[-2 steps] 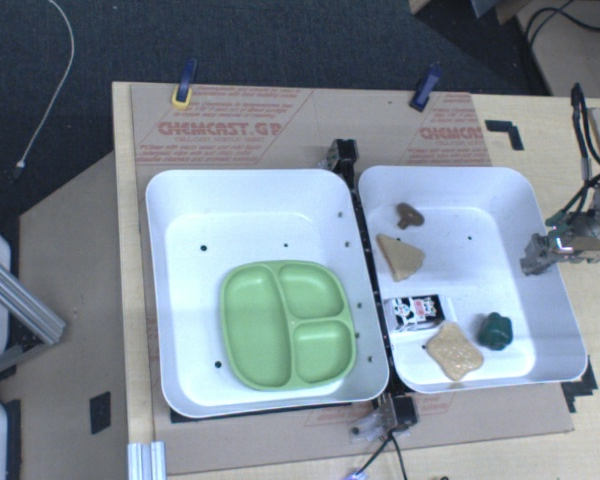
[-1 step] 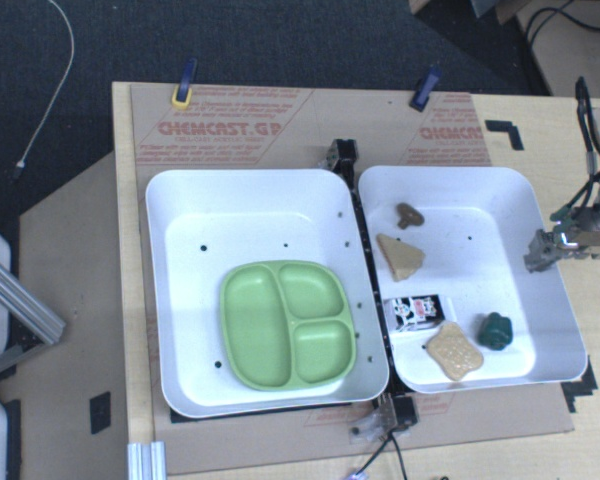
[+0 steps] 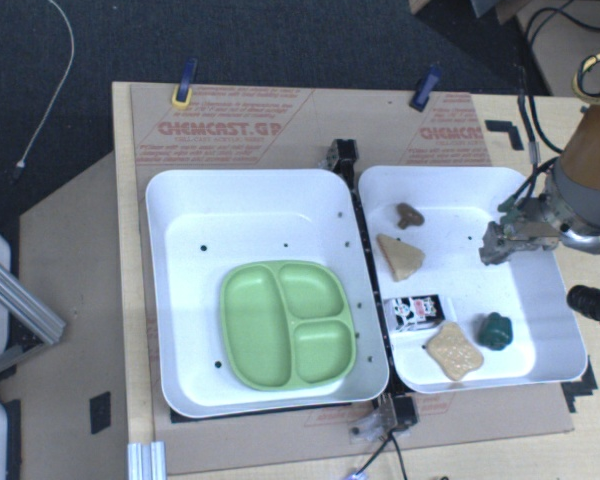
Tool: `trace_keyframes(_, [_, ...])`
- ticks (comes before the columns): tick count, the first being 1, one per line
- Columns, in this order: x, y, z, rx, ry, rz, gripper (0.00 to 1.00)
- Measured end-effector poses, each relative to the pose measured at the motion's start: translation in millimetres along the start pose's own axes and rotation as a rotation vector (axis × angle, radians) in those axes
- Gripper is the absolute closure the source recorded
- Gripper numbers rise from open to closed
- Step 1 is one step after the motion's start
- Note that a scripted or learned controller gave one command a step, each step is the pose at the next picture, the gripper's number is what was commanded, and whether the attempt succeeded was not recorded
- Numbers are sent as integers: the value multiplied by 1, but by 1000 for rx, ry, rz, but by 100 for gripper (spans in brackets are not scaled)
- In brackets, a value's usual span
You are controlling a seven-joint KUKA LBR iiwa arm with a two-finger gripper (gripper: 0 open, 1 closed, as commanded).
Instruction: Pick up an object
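In the right bin lie several small objects: a brown lump at the back, a tan wedge below it, a black-and-white card, a tan biscuit-like piece and a dark green object near the front. My gripper hangs over the right part of this bin, to the right of the wedge and behind the green object. Nothing shows between its fingers.
The left bin holds a light green divided plate. A black clamp sits at the back between the bins. Blue and yellow clips hold the cardboard base at its far edge.
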State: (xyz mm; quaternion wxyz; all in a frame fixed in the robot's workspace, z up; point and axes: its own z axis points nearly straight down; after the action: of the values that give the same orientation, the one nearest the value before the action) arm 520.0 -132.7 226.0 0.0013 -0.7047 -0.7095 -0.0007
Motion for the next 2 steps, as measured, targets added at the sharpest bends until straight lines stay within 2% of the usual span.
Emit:
trace_keyframes(1, [47, 24, 0, -3, -3, 6, 100])
trace_keyframes(2, [92, 28, 3, 0, -2, 2, 100])
